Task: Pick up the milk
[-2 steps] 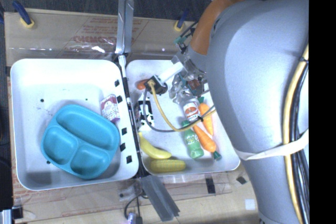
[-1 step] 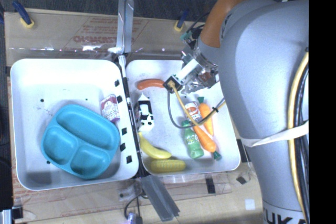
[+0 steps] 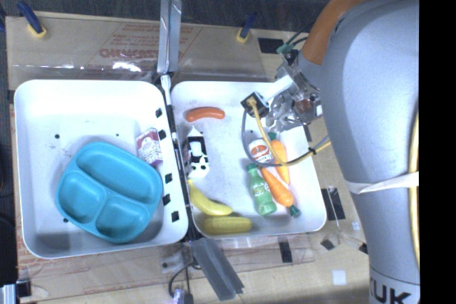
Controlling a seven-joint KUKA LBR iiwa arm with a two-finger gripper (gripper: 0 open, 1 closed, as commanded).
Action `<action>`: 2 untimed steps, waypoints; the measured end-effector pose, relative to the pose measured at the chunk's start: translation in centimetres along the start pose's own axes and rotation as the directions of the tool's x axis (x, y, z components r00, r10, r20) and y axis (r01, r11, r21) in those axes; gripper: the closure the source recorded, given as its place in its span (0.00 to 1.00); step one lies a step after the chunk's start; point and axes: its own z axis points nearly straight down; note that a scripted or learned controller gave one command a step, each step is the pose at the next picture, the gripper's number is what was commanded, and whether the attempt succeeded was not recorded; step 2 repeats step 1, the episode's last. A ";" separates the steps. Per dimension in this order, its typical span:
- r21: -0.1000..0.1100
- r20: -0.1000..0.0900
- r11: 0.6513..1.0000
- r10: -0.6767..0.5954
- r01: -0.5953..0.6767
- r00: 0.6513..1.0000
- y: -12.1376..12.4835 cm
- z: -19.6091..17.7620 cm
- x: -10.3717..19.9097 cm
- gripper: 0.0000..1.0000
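End effector (image 3: 274, 116) hovers above right bin (image 3: 228, 92), well apart from milk (image 3: 197, 155).

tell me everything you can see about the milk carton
The milk is a small carton, white with black cow-like patches, seemingly cardboard. It lies on its side on the floor of the right bin, close to that bin's left wall, its long axis running front to back. A banana lies just below it; whether they touch is unclear. Nothing grips it.
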 end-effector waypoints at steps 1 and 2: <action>0.004 0.003 1.000 -0.024 0.024 1.000 -1.0 0.9 -1.9 1.00; 0.004 0.003 1.000 -0.024 0.024 1.000 -1.0 0.9 -1.9 1.00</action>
